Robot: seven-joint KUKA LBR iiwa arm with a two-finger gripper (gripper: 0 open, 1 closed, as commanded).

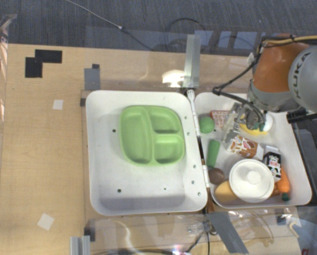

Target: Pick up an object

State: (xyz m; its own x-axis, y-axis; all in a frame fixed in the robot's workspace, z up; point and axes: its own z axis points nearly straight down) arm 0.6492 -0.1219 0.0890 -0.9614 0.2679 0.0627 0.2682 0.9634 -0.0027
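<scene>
The yellow object (pixel 252 128) lies at the far side of the right bin (pixel 302 193), directly under the gripper (pixel 249 120); whether anything is clamped cannot be told. Just nearer than it lies a snack packet (pixel 242 146), then a white bowl (pixel 250 180). With things crowded this tightly, the grasp could catch the packet's edge or slip off the yellow thing.
</scene>
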